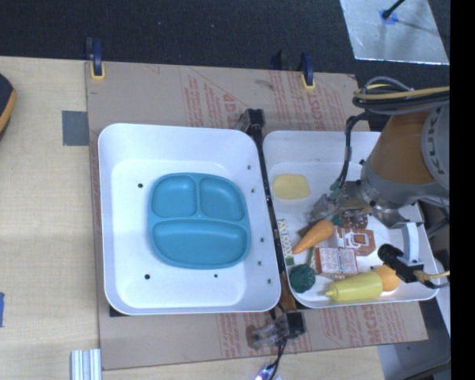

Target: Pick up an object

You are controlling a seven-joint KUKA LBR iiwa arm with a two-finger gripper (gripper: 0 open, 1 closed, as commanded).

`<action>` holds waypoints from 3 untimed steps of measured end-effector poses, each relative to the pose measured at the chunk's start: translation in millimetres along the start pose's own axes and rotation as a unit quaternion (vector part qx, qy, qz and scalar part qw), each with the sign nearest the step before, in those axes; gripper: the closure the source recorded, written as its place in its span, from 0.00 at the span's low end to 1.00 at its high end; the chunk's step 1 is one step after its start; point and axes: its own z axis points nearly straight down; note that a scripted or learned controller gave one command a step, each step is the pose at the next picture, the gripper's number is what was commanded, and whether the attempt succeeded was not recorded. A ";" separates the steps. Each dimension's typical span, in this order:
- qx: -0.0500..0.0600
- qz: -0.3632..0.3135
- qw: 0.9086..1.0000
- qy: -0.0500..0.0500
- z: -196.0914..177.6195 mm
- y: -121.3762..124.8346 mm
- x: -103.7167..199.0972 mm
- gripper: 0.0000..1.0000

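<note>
The arm comes in from the right with its orange band [404, 150] over the right bin [321, 142], and the jaws [338, 202] sit low near the middle of that bin, pointing toward its left half. Whether they are spread or pressed together cannot be told, since they are dark and blurred against the clutter. Just below and left of the jaws lies an orange carrot [314, 234], slanted, its thin end toward the bin's left wall. Up and left of the jaws rests a pale yellow flat piece [290, 186], apart from the carrot. Directly below the jaws lies a brown-and-white packet [345, 253], and past it, near the bin's front wall, a yellow bottle-like thing [358, 287] lies on its side. A small dark green lump [303, 277] sits in the front left corner, beside the bottle's end. Well to the left of the jaws, the left bin [119, 212] holds a blue divided plate [199, 218] near its middle. Both bins rest on a cardboard sheet [182, 93] on the tabletop [32, 244].
</note>
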 end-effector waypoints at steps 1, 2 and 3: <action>-0.003 -0.002 1.000 -0.001 0.1 -26.5 31.7 0.00; -0.004 0.000 1.000 -0.001 -0.1 -32.6 33.3 0.00; -0.001 0.000 1.000 0.000 0.2 -17.2 32.3 0.00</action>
